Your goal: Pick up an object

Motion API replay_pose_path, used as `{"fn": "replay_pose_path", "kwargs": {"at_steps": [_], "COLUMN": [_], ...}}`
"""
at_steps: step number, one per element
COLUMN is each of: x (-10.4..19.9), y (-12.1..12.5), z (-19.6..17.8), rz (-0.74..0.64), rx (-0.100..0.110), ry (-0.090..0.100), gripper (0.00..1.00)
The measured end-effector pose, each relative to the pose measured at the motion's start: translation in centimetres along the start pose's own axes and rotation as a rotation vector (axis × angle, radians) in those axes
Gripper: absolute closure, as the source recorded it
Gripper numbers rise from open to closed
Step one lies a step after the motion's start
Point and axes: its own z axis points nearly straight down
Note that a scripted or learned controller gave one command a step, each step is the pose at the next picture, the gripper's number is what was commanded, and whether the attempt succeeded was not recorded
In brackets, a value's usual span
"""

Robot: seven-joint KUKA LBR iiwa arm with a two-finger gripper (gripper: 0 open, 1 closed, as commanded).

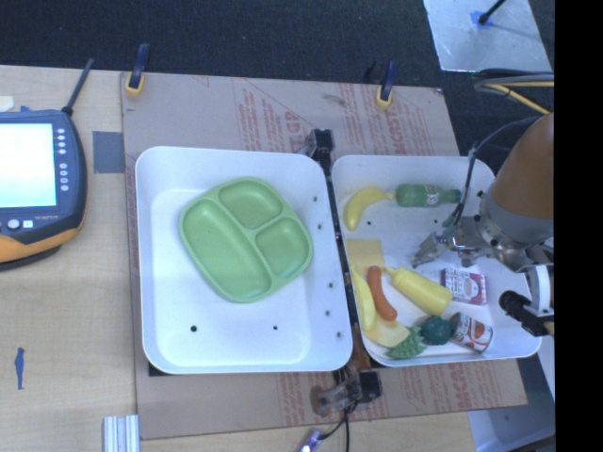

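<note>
On the counter [75, 328], two white bins sat side by side; the left bin [170, 337] carried a green tray [247, 238]. At three o'clock, the right bin [377, 169] held toys. The pincer [435, 250] hovered centrally, whether apart or together I cannot tell. Just at its five o'clock lay a mustard bottle [420, 290]: probably light, stiff, slippery; best gripped across its body.

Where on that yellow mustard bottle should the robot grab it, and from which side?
Probably across the middle of the mustard bottle's body, coming straight down from above. It lies flat and slanted, so the tool should close across its narrow width. A hot dog lies close on its left, so a mid-body grip has more room than the tip.
</note>
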Motion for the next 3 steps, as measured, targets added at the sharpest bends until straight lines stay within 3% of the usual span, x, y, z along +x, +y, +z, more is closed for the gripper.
{"fn": "replay_pose_path", "kwargs": {"at_steps": [1,2,3], "x": [5.4,8.3,1.2], "y": [5.8,10.8,6.2], "z": [0.5,-1.5,-6.5], "rz": [-0.003,0.002,0.001], "rx": [-0.001,0.009,-0.001], "ry": [0.0,0.003,0.001], "gripper": [0.0,0.0,0.0]}}
